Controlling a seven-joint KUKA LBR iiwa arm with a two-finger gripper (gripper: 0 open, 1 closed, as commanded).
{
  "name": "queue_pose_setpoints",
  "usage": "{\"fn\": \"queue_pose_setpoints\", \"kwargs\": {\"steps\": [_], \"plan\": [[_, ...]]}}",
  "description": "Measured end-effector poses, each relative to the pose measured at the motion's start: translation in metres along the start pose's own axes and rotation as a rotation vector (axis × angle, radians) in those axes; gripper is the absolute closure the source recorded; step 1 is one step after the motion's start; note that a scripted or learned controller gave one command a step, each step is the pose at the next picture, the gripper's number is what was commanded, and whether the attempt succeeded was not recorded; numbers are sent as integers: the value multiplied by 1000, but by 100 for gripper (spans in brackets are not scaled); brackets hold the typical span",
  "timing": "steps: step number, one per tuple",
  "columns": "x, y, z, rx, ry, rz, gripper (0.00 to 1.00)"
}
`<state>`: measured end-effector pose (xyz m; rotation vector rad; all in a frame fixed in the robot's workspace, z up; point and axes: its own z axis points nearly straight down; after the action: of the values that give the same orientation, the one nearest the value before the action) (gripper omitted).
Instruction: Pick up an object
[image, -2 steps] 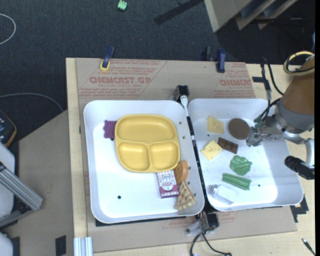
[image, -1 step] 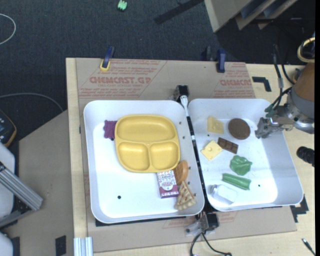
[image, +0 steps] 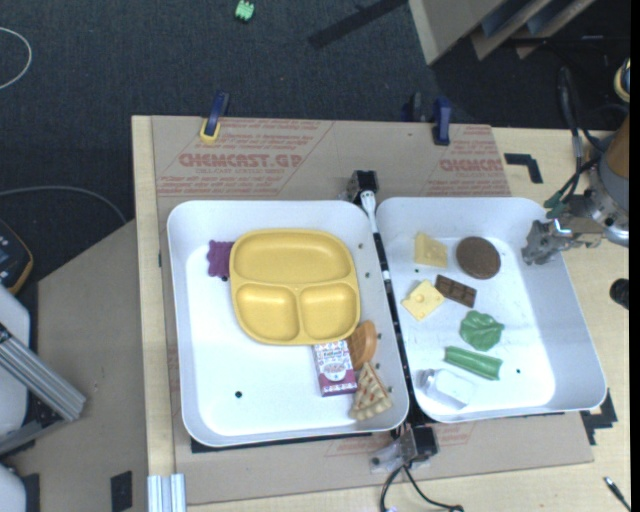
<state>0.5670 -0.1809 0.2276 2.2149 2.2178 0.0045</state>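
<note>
The right bin (image: 555, 330) holds a pale cheese wedge (image: 431, 249), a round brown cookie (image: 479, 257), a dark chocolate bar (image: 455, 290), a yellow cheese slice (image: 422, 300), a green leafy piece (image: 481, 330), a green pod (image: 472, 362) and a white-grey item (image: 445, 387). My gripper (image: 541, 245) hangs over the bin's upper right edge, to the right of the cookie and apart from every object. Nothing shows in its grasp.
The left bin (image: 200, 340) carries a yellow divided plate (image: 295, 285), a purple item (image: 219, 258), a pink carton (image: 335, 367), a waffle piece (image: 370, 392) and a brown bun-like piece (image: 363, 342). Clamps (image: 211, 118) hold the cardboard base.
</note>
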Motion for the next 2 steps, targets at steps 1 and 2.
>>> {"fn": "queue_pose_setpoints", "kwargs": {"steps": [1,2], "plan": [[51,-3,-8,8,6,-4,100],[99,-11,-15,9,7,-4,100]]}}
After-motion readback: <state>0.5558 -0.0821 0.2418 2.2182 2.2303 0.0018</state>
